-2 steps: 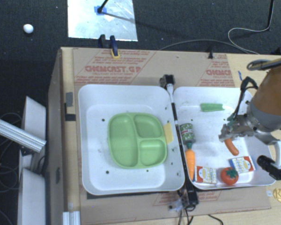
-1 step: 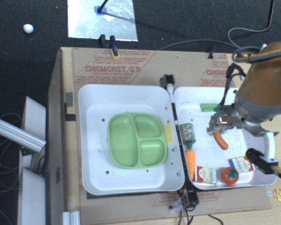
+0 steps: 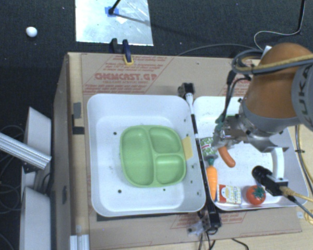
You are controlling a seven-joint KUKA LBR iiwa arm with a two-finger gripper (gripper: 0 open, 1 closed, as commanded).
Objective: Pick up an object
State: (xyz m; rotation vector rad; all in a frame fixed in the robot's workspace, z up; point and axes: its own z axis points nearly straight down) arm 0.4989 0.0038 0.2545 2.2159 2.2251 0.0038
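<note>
My gripper (image 3: 222, 139) hangs low over the left part of the right bin (image 3: 292, 139). Just below it lies an orange-red sausage (image 3: 227, 157), close to the gripper tip. Left of the sausage sits a small green and white packet (image 3: 208, 151). An orange carrot (image 3: 212, 179) lies along the bin's left wall. A small red and white carton (image 3: 229, 193) and a red tomato (image 3: 255, 195) rest at the bin's front edge. The arm's orange band and grey wrist hide the back of the bin.
The left bin (image 3: 109, 113) holds a green divided plate (image 3: 152, 155) with a small yellow piece (image 3: 188, 147) beside it. A black divider rail (image 3: 195, 134) runs between the bins. Cardboard (image 3: 125, 72) lies under both bins.
</note>
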